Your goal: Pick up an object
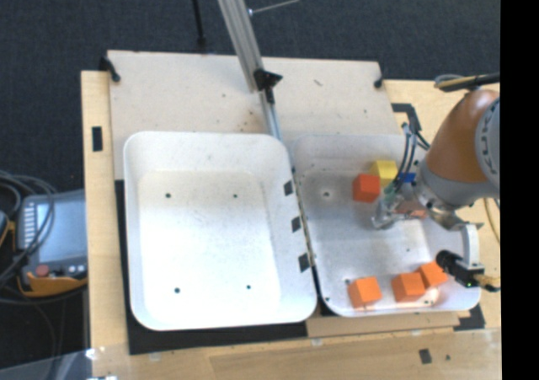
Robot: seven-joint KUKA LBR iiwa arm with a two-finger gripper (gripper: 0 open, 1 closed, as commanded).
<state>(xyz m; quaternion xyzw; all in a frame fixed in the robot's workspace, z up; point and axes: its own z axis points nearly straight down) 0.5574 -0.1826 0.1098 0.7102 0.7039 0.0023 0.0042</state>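
Observation:
The right bin (337, 227) holds several blocks. An orange-red block (366, 188) lies near its upper middle, with a yellow block (386, 170) touching it on the upper right. Along the front edge lie three orange blocks (365, 291) (408, 286) (434, 273). My gripper (385, 216) reaches in from the right and is down near the bin floor, just below and to the right of the orange-red block. I see nothing between its fingers.
The left bin (210, 227) sits beside the right one. A slanted aluminium rail (240, 24) rises from behind the bins. The arm's orange band (459, 138) hangs over the right bin's right edge. A control pendant (50, 239) lies at far left.

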